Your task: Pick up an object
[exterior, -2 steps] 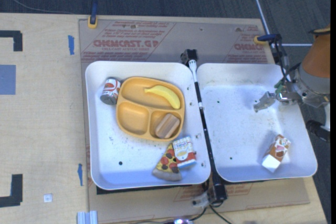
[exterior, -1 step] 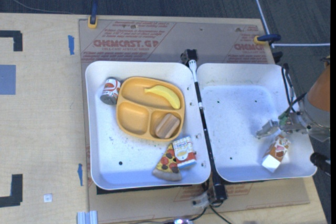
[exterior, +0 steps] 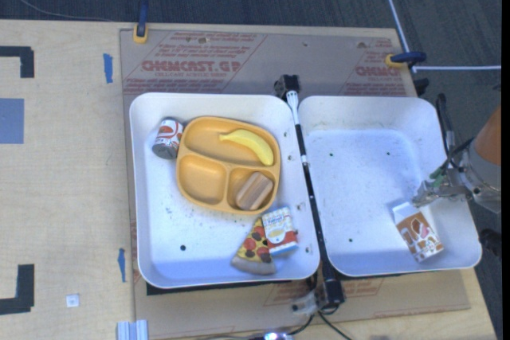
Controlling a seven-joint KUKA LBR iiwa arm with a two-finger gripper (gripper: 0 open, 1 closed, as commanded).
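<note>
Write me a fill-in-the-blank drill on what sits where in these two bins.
1. The banana lies in the yellow ____.
2. The soda can rests in the ____ bin.
3. The pizza slice touches the small ____.
4. The pincer hovers over the ____ bin, near the brown packet.

Missing words: tray; left; carton; right

Arm at right edge, fingers (exterior: 426, 193) low, pointing left.
</note>
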